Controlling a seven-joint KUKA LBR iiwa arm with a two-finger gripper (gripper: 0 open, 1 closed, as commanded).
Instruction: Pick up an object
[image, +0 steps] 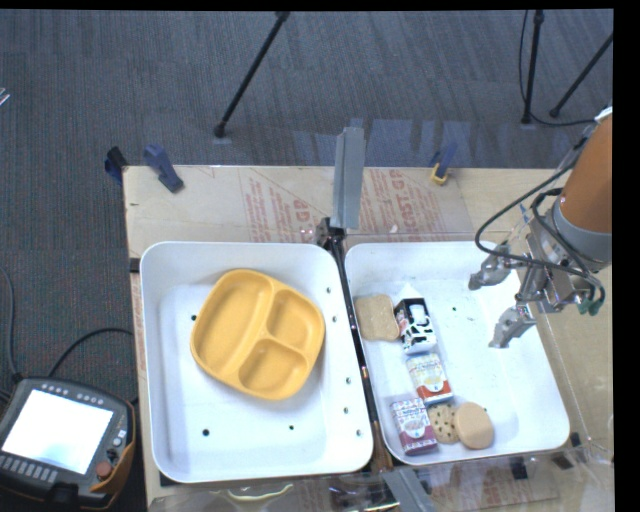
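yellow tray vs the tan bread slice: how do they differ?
The yellow tray is large, bright yellow, with three compartments; the tan bread slice is small, flat and undivided. The yellow tray lies alone in the left bin; the tan bread slice sits among small packets in the right bin. Both lie flat.

A single fixed camera looks down at a slant from above the bench (250, 205), far enough to frame both white bins, left bin (160, 300) and right bin (540, 400), plus floor across the upper frame.
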